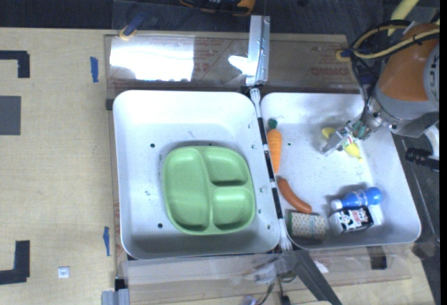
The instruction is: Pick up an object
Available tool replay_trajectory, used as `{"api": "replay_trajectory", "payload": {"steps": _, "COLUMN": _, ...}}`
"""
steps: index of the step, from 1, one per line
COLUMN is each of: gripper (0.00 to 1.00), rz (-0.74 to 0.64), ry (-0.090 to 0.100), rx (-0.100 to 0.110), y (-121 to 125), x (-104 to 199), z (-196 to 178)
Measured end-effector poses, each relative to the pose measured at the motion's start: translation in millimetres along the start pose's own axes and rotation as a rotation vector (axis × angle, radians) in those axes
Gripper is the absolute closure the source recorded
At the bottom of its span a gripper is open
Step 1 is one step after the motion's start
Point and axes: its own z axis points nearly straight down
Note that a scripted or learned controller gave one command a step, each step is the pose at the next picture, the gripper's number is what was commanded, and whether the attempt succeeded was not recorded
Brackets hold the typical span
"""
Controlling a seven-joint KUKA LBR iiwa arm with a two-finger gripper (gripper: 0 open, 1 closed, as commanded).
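One yellow object under tool in right bin. Tool state: cannot tell. Centre over object before closing.

No legible text, faint reddish print on bench board unreadable
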Motion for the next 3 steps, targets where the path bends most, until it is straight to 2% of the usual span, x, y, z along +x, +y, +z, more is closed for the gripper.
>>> {"api": "replay_trajectory", "payload": {"steps": 1, "gripper": 0.0, "rz": -0.056, "ry": 0.002, "rx": 0.002, "y": 30.5, "x": -15.0, "z": 1.4}}
{"api": "replay_trajectory", "payload": {"steps": 2, "gripper": 1.0, "rz": -0.058, "ry": -0.003, "rx": -0.002, "y": 32.2, "x": -15.9, "z": -10.1}}
{"api": "replay_trajectory", "payload": {"steps": 3, "gripper": 1.0, "rz": 0.194, "ry": 0.009, "rx": 0.01, "y": 51.1, "x": 55.8, "z": -87.2}}
